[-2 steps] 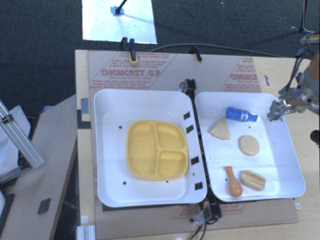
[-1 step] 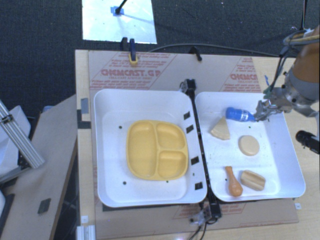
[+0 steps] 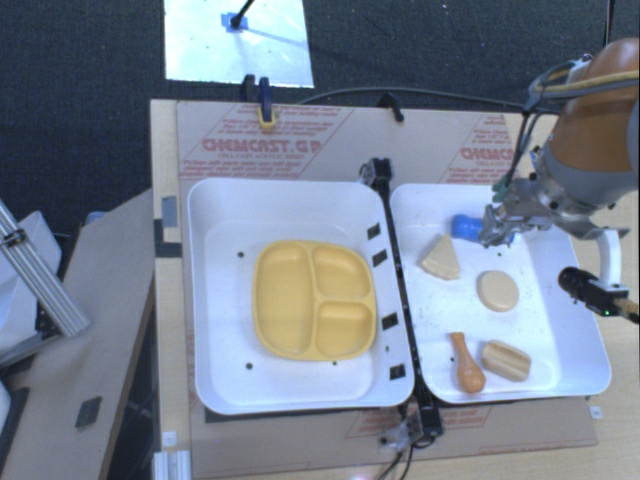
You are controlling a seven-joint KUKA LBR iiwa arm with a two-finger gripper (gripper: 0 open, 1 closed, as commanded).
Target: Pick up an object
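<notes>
In the right bin [image 3: 575, 373] lie a blue object [image 3: 465, 228], a pale wedge [image 3: 440, 258], a round tan disc [image 3: 497, 291], a tan loaf-shaped piece [image 3: 506, 360] and a brown drumstick-shaped piece [image 3: 465, 361]. My gripper [image 3: 497, 230] hangs over the bin's upper part, right beside the blue object and above the disc. Part of the blue object is hidden behind the gripper. I see nothing between its fingers.
The left bin [image 3: 215, 268] holds a yellow divided plate [image 3: 312, 299]. A black divider with clips [image 3: 390, 268] runs between the bins. The arm's orange band and grey body [image 3: 600, 128] lean in from the right. A black fitting [image 3: 590, 290] juts over the right bin's edge.
</notes>
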